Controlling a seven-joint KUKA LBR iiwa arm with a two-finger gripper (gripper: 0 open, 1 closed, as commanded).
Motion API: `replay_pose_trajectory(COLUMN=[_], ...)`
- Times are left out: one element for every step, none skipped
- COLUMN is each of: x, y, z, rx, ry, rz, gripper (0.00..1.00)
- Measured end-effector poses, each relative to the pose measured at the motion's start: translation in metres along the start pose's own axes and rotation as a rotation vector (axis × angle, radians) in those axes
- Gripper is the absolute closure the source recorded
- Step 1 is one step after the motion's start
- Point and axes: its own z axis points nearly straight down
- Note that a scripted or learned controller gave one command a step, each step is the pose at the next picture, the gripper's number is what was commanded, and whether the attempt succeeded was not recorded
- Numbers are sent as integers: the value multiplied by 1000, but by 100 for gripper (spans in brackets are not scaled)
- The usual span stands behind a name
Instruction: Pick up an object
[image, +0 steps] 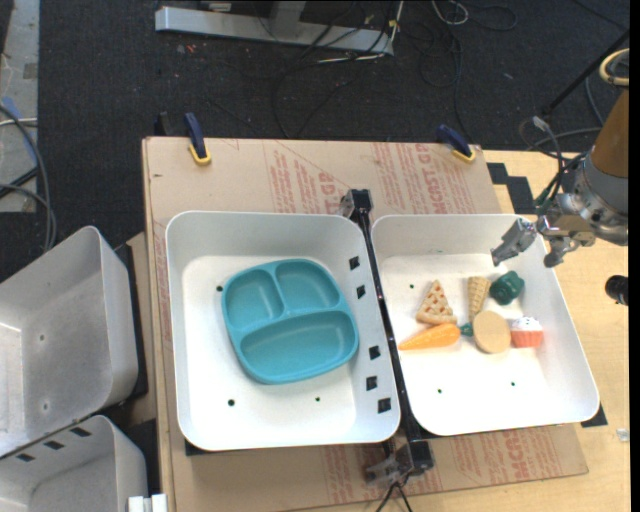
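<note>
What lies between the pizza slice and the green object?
In the camera view, a cone-shaped wafer stands between the pizza slice and the green object.

Two white bins on a cardboard-covered bench, arm at the right.

You see the left bin (190, 300) holding one teal divided plate (290, 320), lying flat near its middle. The right bin (560, 390) holds a cluster of toy foods: a pizza slice (435, 303), an orange carrot (432, 337) just below it, a waffle cone (478, 293), a dark green piece (506, 288), a tan round piece (491, 332) and a small pink-and-white cupcake (527, 333) beside it. You find the gripper (532, 243) above the bin's upper right corner, its fingers spread apart with nothing between them, near the green piece but not touching it.
</note>
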Motion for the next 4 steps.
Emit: replay_pose_trajectory(x=[0,6,6,5], y=[2,1,2,4], z=[-5,61,127,127], rx=[-9,-2,-3,-15], ry=[-2,0,1,-3], rz=[-2,0,1,0], gripper=[0,0,0,0])
